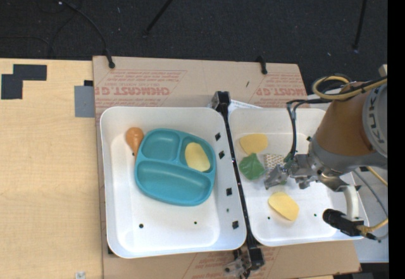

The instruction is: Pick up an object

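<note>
My gripper [276, 176] hangs low over the middle of the right bin [310, 233], reaching in from the right. It sits just right of a green object [251, 166] and above a yellow piece [283, 206] near the bin's front. Another yellow piece [254, 143] lies at the back left of that bin. A small speckled grey item [273, 160] shows just behind the gripper. I see nothing held between the fingers.
The left bin [120, 208] holds a teal divided plate [166, 184] with a yellow piece [197, 157] in its upper right compartment. An orange object [133, 138] lies by the plate's back left. A black divider [229, 170] separates the bins. Cables loop above the arm.
</note>
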### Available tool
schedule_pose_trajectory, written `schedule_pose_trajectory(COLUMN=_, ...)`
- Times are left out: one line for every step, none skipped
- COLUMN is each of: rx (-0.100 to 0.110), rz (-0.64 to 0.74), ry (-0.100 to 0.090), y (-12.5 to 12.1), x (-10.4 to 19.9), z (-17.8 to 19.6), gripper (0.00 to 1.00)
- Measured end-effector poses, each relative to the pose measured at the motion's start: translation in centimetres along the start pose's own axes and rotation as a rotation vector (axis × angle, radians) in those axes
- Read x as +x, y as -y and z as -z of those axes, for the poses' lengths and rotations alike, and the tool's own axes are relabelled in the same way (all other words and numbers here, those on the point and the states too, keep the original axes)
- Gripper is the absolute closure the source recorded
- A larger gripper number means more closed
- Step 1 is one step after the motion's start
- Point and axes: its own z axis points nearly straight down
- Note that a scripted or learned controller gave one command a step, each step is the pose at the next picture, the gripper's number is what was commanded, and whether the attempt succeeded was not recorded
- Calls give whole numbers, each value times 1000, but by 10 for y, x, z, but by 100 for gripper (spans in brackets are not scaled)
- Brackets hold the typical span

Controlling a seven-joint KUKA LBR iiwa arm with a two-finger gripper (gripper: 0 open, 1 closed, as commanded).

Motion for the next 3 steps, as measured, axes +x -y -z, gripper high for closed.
schedule_pose_trajectory(rx=-3, rz=-3, ry=0, y=-1, x=-1, z=13, gripper=100)
schedule_pose_trajectory(rx=-11, rz=0, ry=2, y=9, x=-1, z=69, gripper=100)
schedule_pose_trajectory(rx=-12, rz=2, ry=3, y=4, x=-3, z=113, gripper=100)
